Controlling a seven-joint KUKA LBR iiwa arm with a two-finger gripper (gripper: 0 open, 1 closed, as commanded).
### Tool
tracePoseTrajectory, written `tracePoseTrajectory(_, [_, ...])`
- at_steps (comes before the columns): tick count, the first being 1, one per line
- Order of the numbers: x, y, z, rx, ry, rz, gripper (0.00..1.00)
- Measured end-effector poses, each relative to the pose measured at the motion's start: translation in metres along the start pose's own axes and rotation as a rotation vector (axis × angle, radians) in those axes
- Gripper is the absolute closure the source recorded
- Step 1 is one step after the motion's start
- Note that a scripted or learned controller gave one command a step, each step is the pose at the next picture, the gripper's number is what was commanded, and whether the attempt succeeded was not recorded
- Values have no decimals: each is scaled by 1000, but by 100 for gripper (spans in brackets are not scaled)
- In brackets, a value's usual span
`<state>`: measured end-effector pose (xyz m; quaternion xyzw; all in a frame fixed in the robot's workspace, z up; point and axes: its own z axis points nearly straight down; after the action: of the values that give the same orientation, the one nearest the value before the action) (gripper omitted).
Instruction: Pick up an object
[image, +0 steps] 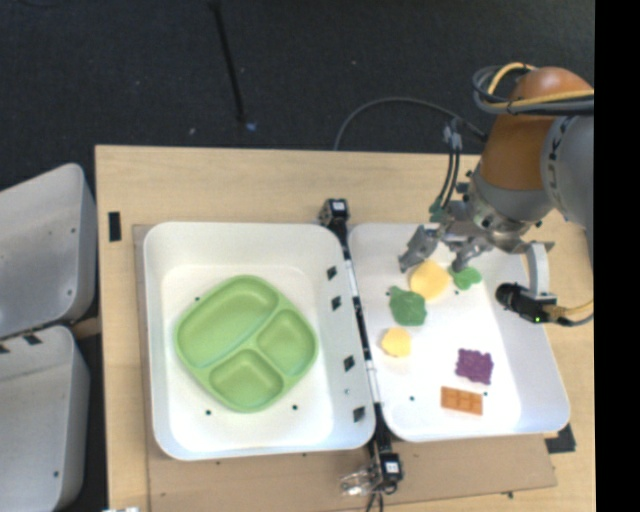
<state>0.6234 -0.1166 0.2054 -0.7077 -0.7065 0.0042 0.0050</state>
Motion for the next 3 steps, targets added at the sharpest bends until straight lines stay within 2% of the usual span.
tracePoseTrajectory(1, [0, 3, -8, -13, -1, -2, 0])
tracePoseTrajectory(3, [-1, -5, 105, -10, -3, 1, 0])
